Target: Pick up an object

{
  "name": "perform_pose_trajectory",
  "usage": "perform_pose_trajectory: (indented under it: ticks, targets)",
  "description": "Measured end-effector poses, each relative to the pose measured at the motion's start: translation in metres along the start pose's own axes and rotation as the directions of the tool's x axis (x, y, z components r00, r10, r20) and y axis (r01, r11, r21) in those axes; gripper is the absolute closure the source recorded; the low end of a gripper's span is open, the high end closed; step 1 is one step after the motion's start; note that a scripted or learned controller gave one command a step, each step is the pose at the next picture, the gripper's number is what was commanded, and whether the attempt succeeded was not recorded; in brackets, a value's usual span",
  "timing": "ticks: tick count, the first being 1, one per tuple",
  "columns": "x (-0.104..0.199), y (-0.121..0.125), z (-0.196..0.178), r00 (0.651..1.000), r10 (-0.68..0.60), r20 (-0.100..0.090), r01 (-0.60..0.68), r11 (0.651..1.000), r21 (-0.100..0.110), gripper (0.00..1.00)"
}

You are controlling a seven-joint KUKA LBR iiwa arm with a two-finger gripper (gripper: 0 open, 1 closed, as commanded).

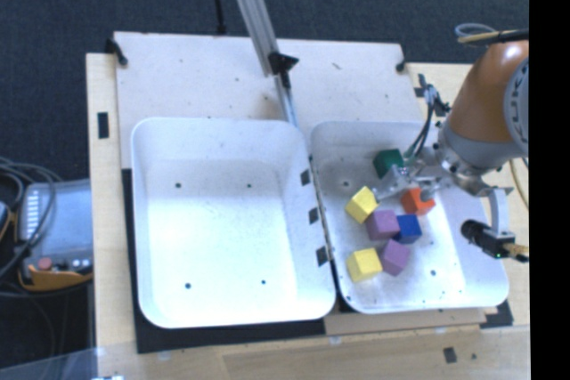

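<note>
Right bin [481, 280], smooth white plastic, holds matte blocks: orange block [417, 201] beside gripper [411, 180], finger state undeterminable; green cylinder [388, 161], yellow cube [361, 204] adjacent. No legible markings.

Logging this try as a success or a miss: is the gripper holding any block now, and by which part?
Cannot be told. The gripper sits low over the orange block in the right bin, but the view shows no hold.

Grey arm's gripper [408, 182] low in right white bin [463, 280], among small coloured blocks, orange block [419, 201] just beside, left white bin [223, 227] alongside.
</note>
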State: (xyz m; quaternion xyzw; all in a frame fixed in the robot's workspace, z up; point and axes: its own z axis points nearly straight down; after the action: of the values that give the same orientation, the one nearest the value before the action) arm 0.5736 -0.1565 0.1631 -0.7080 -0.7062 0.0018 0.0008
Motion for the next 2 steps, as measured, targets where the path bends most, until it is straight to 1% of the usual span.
perform_pose_trajectory:
  ticks: [1, 2]
  targets:
    - [-0.0044, 0.0114, 0.0339, 1.0, 0.003, 0.002, -0.003, 1.0, -0.015, 0.0]
    - [-0.005, 0.0156, 0.0323, 1.0, 0.006, 0.006, -0.005, 0.999, -0.032, 0.0]
